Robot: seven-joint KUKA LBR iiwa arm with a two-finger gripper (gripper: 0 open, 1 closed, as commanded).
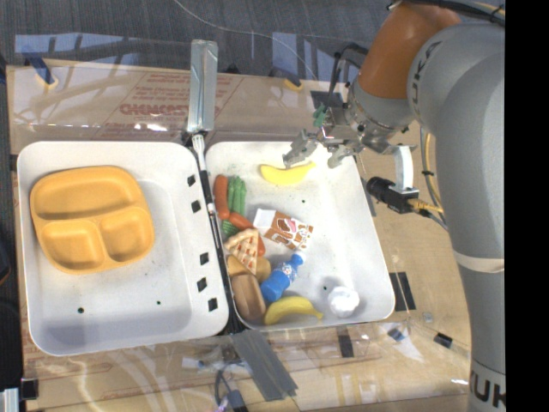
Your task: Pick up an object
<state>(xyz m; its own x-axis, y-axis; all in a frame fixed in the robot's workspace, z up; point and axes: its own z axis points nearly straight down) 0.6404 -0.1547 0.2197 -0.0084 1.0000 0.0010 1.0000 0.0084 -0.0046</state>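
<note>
The arm (446,101) reached in from the right, its gripper (319,151) poised over the far end of the right bin (364,230) with its two fingers spread wide and nothing between them. A yellow banana (286,174) lay on the bin floor just beside and below the left finger (300,150); whether they touched could not be told. Along the bin's left wall lay a carrot (222,193) and a green vegetable (237,195), with a small printed carton (286,228), a waffle piece (244,248), a blue bottle (282,277), a bread roll (248,295), a second banana (292,309) and a white cup (344,299) toward the near end. The left bin (103,307) held an orange divided tray (90,215).
</note>
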